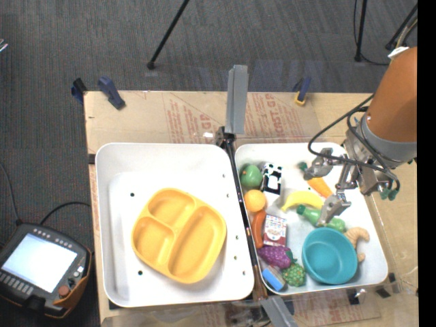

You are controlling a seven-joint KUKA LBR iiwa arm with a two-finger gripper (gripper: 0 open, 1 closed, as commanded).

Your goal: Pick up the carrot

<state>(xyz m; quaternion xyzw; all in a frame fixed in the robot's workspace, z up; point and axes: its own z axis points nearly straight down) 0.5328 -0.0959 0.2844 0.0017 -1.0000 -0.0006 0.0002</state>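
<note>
At the near edge of the right bin (379, 251) lie a small blue-and-white packet (273, 278), a knobbly green piece (294, 275) and a teal bowl (330, 254). A purple grape bunch (275, 255) sits just behind the packet, and behind that a small red-and-white carton (275, 228) whose print is too small to read. The cardboard (177, 114) under the bins carries red stamped lettering, not legible from here.

The carrot (259, 227) lies along the left wall of the right bin, its long axis running near to far. Its far end touches an orange fruit (255, 201); its near end is beside the grapes. The carton presses against its right side. Which end is the tip cannot be told.

Farther back sit a green apple (251, 175) and a black-and-white box (272, 178). A banana (302, 199), a green bottle-like piece (320, 217) and an orange wedge (318, 186) lie mid-bin, and a tan piece (357, 238) is at the bowl's right.

The gripper (336, 206) hangs over the green bottle-like piece, well to the right of the carrot; whether its jaws are apart or together cannot be told.

The left bin (112, 162) holds a yellow divided plate (178, 233). A handheld controller (42, 268) rests on the floor at the near left.
</note>
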